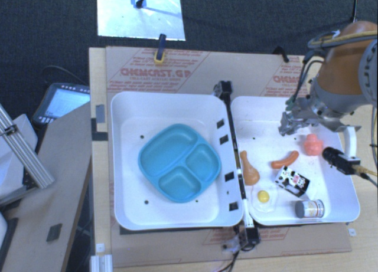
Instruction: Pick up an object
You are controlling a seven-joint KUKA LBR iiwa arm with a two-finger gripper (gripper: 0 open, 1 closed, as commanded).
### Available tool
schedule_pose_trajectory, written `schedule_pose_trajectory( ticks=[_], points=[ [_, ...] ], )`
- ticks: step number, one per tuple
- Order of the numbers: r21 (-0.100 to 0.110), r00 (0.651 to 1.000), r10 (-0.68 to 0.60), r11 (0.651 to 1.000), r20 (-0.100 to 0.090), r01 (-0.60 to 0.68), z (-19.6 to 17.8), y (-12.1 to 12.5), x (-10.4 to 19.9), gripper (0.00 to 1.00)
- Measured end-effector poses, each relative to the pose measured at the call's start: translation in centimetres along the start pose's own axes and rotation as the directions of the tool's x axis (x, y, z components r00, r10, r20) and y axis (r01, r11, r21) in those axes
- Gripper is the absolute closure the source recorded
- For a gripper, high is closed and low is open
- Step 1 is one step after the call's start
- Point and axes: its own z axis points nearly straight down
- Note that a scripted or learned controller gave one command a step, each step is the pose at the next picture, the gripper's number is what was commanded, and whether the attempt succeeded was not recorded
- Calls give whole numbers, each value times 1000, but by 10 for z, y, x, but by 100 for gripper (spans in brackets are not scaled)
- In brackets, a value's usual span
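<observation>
Gripper (289, 124) right of frame, finger state hard to tell. Pink toy (312, 144) just below looks light, rounded (maybe squishy); pinch across middle.

bins (127, 147): glossy white plastic | plate (179, 163): smooth blue plastic

Dark carpet floor (47, 23) around a wooden bench (195, 64) with red lettering. Shiny metal sheet (140, 4) on the floor behind it. Tablet (59, 104) and aluminium rail (20, 150) on a side table (56, 194) left.
</observation>
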Motion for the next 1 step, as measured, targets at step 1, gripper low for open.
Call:
schedule_pose_trajectory(
  ticks=[1],
  points=[
    [-1,1000,-2,1000,0,2,-47,8,5,100]
  ],
)
